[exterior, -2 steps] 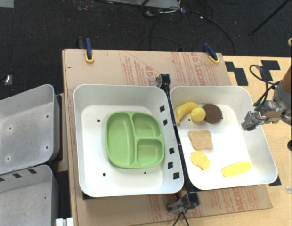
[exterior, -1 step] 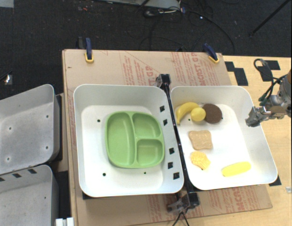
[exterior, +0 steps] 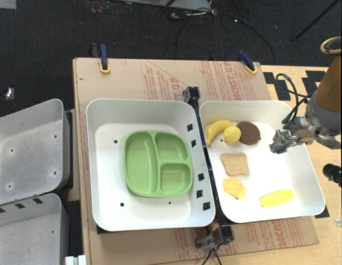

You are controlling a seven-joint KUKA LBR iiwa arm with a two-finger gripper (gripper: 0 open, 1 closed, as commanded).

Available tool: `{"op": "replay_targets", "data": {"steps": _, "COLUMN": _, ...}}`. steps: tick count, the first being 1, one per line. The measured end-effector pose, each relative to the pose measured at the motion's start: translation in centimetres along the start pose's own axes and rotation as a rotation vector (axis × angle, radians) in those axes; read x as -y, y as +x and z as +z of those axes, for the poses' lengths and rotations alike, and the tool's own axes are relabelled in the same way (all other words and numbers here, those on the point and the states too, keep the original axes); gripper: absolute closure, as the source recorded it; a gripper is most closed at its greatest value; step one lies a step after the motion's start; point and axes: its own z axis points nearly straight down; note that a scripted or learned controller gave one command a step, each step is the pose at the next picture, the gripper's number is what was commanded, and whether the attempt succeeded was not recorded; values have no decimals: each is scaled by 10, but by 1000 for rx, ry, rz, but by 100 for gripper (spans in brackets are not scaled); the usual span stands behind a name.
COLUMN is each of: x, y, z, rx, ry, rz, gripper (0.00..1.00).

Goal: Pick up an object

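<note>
Right bin, landmark: holds a banana and a small yellow ball touching it along its far edge, a brown round patty just beside the ball, a slice of toast near its middle, a crinkled yellow piece below the toast, and a yellow oblong toward its near edge. Gripper: over the bin's far right part, near the patty but apart from it, carrying nothing visible; the finger setting cannot be told. Left bin, touching the right bin's left wall, contains a green divided plate.
</note>
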Motion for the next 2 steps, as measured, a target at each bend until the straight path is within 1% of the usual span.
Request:
{"op": "replay_targets", "data": {"steps": 1, "x": 14, "y": 53, "z": -2, "rx": 0, "ry": -1, "rz": -1, "gripper": 100}}
{"op": "replay_targets", "data": {"steps": 2, "x": 11, "y": 104, "z": 7, "rx": -1, "ry": -1, "rz": -2, "gripper": 100}}
